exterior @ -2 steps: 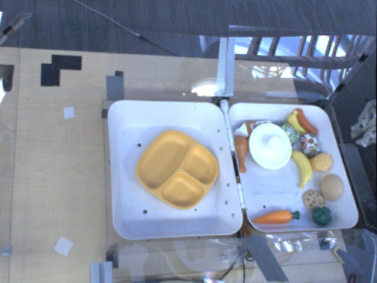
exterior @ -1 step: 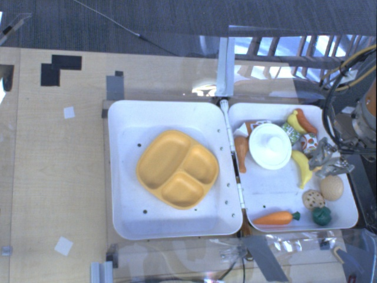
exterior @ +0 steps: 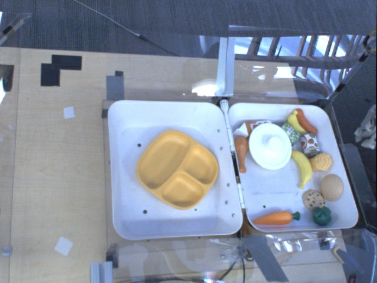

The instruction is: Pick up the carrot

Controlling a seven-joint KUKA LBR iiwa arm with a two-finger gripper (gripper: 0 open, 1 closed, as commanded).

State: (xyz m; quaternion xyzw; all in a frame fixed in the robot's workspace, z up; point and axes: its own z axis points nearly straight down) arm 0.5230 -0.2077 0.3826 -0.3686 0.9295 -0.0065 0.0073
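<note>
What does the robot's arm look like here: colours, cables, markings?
Little can be told. A pale grey piece at the picture's right edge, beside the right bin, may belong to the arm; cables and markings are too small to tell.

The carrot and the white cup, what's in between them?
Nothing sits there. In the camera view, the carrot lies by the right bin's near edge, the white cup stands farther back, and only bare white bin floor stretches between them.
</note>
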